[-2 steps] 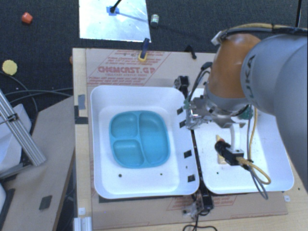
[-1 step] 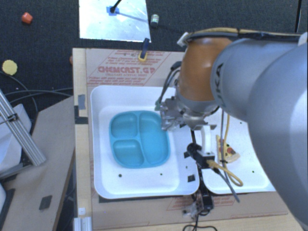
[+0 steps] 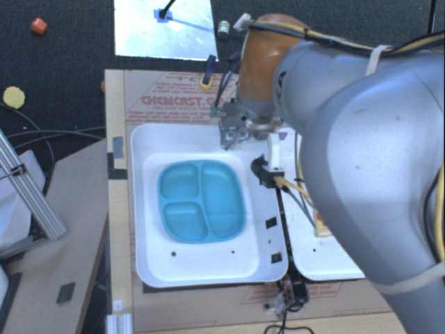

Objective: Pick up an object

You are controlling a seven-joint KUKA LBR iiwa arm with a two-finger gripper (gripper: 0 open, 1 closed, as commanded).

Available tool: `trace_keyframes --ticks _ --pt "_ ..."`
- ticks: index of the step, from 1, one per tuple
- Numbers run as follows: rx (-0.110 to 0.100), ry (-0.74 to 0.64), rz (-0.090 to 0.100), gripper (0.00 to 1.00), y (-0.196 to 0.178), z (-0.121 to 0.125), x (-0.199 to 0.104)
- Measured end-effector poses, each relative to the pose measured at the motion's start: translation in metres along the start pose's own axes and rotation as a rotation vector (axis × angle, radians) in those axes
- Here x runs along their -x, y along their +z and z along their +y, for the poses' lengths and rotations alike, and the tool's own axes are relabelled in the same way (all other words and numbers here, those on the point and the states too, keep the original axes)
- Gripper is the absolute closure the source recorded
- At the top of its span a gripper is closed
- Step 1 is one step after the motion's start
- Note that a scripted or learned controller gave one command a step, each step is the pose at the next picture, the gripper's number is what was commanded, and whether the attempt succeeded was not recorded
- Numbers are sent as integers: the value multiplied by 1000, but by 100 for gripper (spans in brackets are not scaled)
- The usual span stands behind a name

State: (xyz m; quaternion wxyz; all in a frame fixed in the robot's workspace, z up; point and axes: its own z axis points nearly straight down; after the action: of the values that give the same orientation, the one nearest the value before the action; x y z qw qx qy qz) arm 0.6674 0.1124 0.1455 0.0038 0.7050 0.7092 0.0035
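Observation:
A blue plate (image 3: pixel 202 200) with three compartments lies flat in the middle of the left white bin (image 3: pixel 149 256). My gripper (image 3: pixel 229 138) hangs over the bin's back edge, just beyond the plate's far right corner and apart from it. I see nothing in the gripper. The big grey arm covers most of the right bin (image 3: pixel 327 266). A small orange and pale thing (image 3: pixel 320 223) peeks out from under the arm there.
Both bins rest on a cardboard sheet (image 3: pixel 167 96). A shiny metal sheet (image 3: pixel 163 19) lies on the dark floor behind. An orange ball (image 3: pixel 38 25) and a yellow ball (image 3: pixel 13 97) sit at far left, and an aluminium rail (image 3: pixel 28 190) slants at the left edge.

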Motion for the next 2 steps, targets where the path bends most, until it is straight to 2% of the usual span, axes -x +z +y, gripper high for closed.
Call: trace_keyframes --ticks 1,2 --pt "-7 7 0 100 47 -54 -44" --pt "-14 -4 4 100 -54 -177 -90"
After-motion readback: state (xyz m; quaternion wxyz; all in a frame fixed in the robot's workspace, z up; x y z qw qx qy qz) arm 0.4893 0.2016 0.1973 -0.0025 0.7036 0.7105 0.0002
